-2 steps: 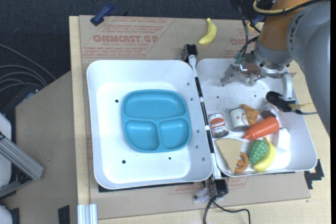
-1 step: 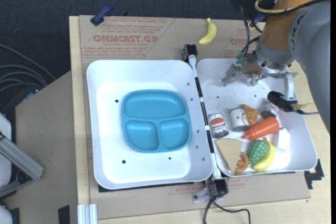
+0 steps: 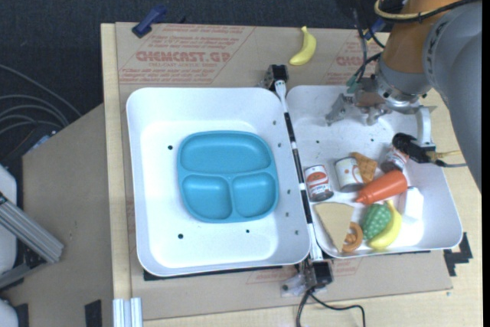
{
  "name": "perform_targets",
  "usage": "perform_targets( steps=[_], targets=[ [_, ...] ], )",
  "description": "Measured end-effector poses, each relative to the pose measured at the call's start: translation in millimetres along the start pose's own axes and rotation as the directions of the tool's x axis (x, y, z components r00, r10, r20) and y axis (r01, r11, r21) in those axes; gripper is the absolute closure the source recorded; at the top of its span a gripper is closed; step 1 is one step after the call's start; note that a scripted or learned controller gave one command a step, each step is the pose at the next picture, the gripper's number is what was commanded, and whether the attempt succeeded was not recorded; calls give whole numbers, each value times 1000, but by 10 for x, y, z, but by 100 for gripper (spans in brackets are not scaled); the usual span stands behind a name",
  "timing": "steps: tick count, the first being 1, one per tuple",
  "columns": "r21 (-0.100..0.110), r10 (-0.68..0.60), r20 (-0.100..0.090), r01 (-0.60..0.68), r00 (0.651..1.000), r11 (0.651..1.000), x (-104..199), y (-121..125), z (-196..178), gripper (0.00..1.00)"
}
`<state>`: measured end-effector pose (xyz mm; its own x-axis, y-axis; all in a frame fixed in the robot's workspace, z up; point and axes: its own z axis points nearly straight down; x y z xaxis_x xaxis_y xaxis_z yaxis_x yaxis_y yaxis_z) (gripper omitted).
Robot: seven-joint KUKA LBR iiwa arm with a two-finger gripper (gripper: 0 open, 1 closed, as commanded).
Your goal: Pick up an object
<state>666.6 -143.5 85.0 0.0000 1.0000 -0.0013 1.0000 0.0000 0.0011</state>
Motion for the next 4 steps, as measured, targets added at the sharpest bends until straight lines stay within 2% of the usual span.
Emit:
perform_targets(
  steps=[3,4],
  targets=[
    [-1,0,1,0,1000,1000,-137,1,0,0],
    [-3,0,2,0,1000,1000,-135,8,-105,100]
  ],
)
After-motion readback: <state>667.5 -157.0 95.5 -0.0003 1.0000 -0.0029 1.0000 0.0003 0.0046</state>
